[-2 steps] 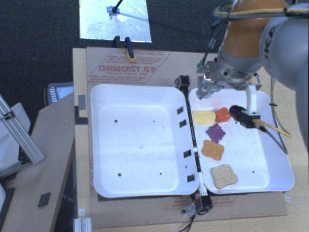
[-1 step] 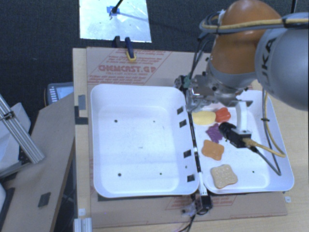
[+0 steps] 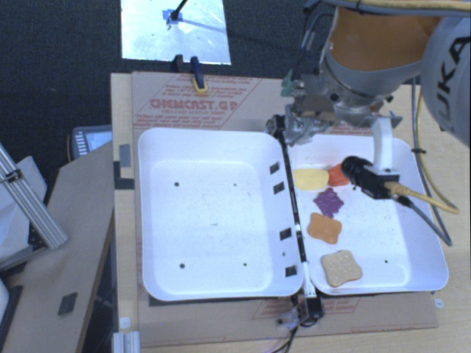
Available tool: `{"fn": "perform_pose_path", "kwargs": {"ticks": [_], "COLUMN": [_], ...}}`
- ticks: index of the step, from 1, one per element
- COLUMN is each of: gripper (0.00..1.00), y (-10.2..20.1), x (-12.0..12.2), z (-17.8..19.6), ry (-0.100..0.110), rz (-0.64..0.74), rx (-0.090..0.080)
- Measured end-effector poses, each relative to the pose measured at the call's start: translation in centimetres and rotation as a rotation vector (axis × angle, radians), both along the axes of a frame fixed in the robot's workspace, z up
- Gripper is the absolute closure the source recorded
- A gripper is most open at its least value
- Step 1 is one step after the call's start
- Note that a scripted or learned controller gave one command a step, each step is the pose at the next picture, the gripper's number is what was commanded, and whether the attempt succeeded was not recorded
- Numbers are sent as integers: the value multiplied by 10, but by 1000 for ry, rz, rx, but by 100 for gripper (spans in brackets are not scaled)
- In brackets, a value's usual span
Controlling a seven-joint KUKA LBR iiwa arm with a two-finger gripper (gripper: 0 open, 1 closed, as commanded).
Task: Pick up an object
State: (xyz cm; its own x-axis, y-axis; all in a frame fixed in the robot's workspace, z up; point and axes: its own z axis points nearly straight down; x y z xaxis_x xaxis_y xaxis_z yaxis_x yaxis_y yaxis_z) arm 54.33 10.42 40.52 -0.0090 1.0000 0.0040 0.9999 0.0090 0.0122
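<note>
Bins sit side by side on your desk point(image 3: 88, 197): the left bin point(image 3: 210, 212) and the right bin point(image 3: 412, 263), which carries the toy food. Within the right bin you have a yellow piece point(image 3: 310, 178) at about 10 o'clock, a red-orange piece point(image 3: 338, 174) just beside it toward 3 o'clock, a purple piece point(image 3: 329, 202) near the middle, an orange piece point(image 3: 324, 228) below that toward 6 o'clock, and a tan cracker-shaped piece point(image 3: 341, 267) nearest the front rim at 6 o'clock. The yellow piece lies flat with its long axis running from 9 to 3 o'clock. Your hand point(image 3: 313, 120) hangs over the 12 o'clock edge of the right bin, just above the yellow piece; you cannot tell from this angle whether it is apart or together, and no piece shows in it.
</note>
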Motion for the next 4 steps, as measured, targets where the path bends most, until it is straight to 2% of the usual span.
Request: {"fn": "perform_pose_path", "kwargs": {"ticks": [1,2,3,4], "gripper": [100,100,100,100], "y": [-15,36,45,115], "x": [-58,-56,29,36], "z": [1,80,133,129], "ry": [10,2,1,10], "rz": [-4,0,-9,2], "rx": [-3,0,-2,-1]}}
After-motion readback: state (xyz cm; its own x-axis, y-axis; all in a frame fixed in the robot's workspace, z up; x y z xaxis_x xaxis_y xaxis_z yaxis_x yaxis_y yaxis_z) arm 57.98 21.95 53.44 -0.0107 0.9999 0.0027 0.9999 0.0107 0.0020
